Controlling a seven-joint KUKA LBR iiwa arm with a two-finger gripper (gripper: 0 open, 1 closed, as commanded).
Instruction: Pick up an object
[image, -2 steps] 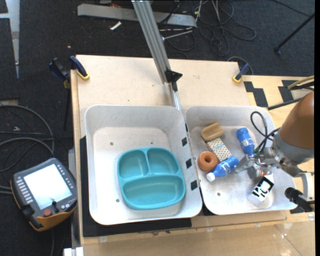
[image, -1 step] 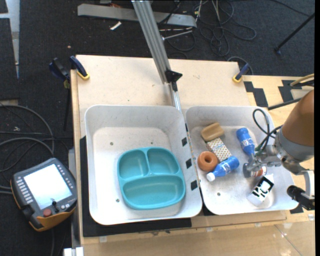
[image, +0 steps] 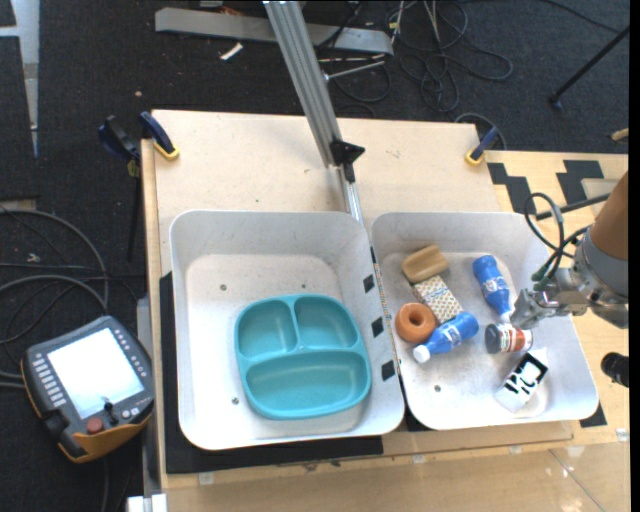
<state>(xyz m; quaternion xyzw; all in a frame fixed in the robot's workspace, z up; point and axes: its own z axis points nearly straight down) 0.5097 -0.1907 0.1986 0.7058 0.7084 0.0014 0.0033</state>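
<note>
The right bin (image: 560, 240) holds several objects. A tan block (image: 425, 263) lies at the back, with a patterned packet (image: 438, 297) just in front of it. An orange ring (image: 415, 322) sits beside a blue bottle (image: 450, 335) with a white cap. A second blue bottle (image: 490, 283) lies further right. A small grey and red canister (image: 508, 338) and a white and black box (image: 522, 378) lie near the front right. My gripper (image: 535, 308) reaches in from the right, just above the canister and next to the second blue bottle.
The left bin (image: 200, 250) holds a teal divided tray (image: 298, 355). A metal pole (image: 310, 85) slants over the back of the bench to the gap between the bins. A teach pendant (image: 85, 385) lies on the floor at the left.
</note>
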